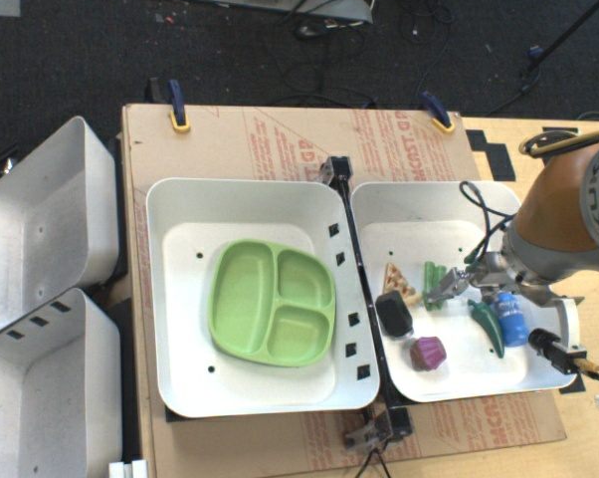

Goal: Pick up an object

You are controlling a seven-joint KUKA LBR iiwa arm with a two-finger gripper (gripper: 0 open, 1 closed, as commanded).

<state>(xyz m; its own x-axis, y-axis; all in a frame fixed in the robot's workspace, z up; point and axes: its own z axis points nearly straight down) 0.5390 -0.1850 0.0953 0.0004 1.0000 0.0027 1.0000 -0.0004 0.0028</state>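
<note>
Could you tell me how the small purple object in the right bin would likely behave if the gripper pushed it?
The purple object looks rounded and ridged, so it may roll rather than slide. It seems small and probably light. It lies apart from the black object, so a push towards the bin wall should move it alone.

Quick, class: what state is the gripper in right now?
Gripper: low in the right bin by the green object; open or shut cannot be told.
</note>
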